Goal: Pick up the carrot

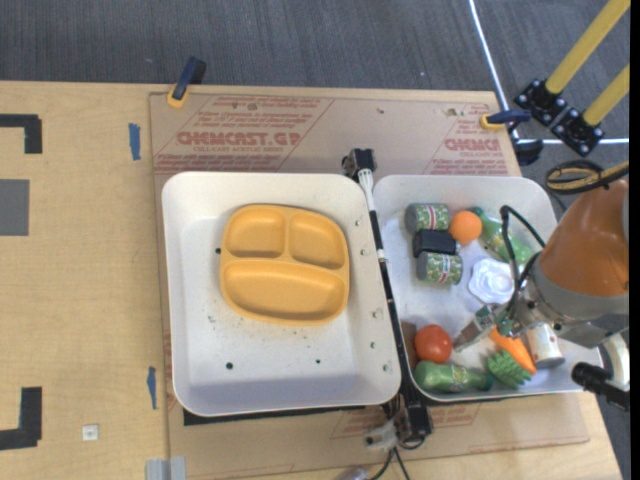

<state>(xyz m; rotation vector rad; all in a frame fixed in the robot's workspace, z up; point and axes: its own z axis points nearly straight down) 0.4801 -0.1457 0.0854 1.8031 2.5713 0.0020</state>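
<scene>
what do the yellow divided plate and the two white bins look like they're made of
The yellow divided plate looks like molded plastic: uniform color, rounded compartment ridges, soft satin sheen. The left bin and right bin appear to be thin formed plastic too, matte white, with rolled rims and rounded corners; dark specks dot the left one's floor. Painted metal can't be ruled out.

Robotics laboratory test cell. A plywood worktop (80,268) carried black tape markers (25,133) at 9 o'clock, a clamped cardboard sheet (300,128) at 12 o'clock, two white bins (190,298) at centre, and yellow stand legs (590,38) over grey carpet (300,23) at 1 o'clock.
</scene>
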